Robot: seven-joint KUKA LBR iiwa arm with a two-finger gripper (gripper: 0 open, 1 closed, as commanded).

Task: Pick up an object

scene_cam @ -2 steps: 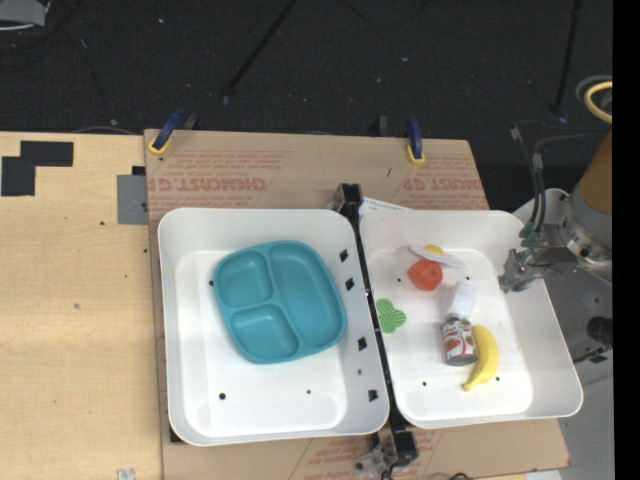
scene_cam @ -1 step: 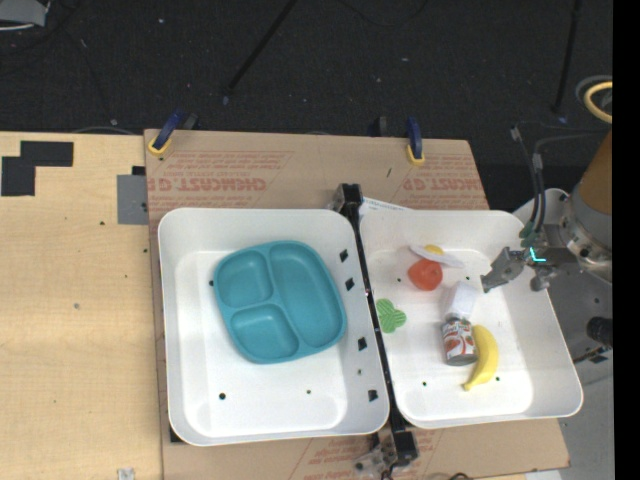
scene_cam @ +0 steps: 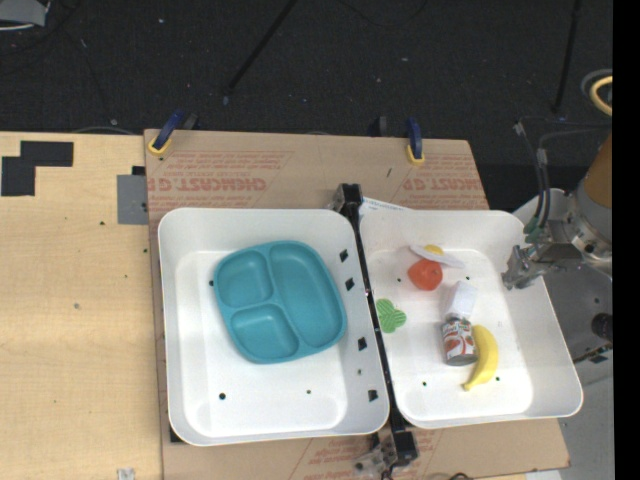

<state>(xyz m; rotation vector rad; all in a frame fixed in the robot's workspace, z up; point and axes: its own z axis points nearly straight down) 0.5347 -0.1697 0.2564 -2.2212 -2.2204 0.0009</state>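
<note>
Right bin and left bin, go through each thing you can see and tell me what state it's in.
Teal divided plate: flat in left bin.
Tomato: loose in right bin.
Can: lying on its side, against banana.
Banana: lying flat.
Green toy: lying by divider.
Gripper: above right bin's edge.

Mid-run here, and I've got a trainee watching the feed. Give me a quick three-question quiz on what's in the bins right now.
1. True or false: the teal divided plate lies in the right bin.
2. Which item touches the banana? A) tomato B) small can C) green toy
3. Fill in: the gripper hovers at the right bin's ____ edge.

Key:
1. False; it lies in the left bin.
2. B; the can lies against the banana's left side.
3. Right; it is over the rim, holding none of the items.
</note>
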